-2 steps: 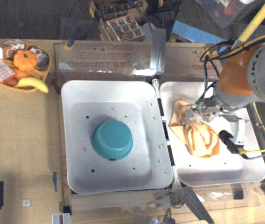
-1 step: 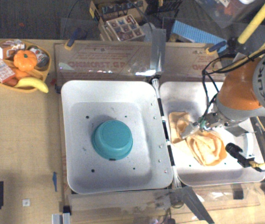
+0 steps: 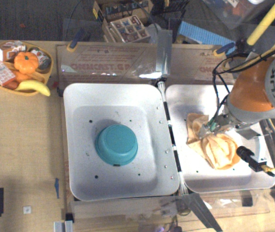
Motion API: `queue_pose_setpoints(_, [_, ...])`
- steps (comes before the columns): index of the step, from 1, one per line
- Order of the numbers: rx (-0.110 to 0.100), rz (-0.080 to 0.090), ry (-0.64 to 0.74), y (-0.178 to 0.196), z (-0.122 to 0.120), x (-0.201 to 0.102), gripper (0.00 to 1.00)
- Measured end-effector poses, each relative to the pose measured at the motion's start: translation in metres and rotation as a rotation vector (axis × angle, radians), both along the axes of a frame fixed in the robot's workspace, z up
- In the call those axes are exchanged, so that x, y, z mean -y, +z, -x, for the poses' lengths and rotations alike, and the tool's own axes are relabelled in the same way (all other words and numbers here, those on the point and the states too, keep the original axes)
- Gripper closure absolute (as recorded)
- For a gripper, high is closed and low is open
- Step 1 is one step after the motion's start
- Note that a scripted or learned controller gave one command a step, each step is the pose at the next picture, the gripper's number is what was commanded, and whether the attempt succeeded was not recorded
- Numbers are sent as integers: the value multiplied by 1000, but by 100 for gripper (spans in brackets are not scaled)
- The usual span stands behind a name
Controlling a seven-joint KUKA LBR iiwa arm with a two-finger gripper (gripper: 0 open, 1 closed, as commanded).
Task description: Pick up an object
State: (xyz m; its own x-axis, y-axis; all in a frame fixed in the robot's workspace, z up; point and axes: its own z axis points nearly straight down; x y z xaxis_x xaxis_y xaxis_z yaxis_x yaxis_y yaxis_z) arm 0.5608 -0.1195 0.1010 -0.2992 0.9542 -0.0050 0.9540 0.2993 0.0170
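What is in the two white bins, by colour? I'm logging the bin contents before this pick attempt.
Teal: 1, the upturned bowl in the left bin.
Tan-orange: 1, the crumpled cloth in the right bin, under the gripper.
Total: 2.

Teal bowl (image 3: 117, 144): round, plain, turned upside down with its flat base up, sitting near the middle of the left bin (image 3: 79, 98), slightly toward 6 o'clock, well apart from every wall. Yellow-orange cloth (image 3: 214, 140): soft, crumpled and bunched into folds, paler tan at its 10 o'clock end, brighter orange at its 5 o'clock end, lying mid-floor of the right bin (image 3: 186, 93).
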Motion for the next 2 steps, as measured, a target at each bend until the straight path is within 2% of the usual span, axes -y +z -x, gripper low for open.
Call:
queue_pose_setpoints(1, [-15,0,-230,35,-13,41,100])
queue_pose_setpoints(2, [-19,-3,-313,67,11,37,100])
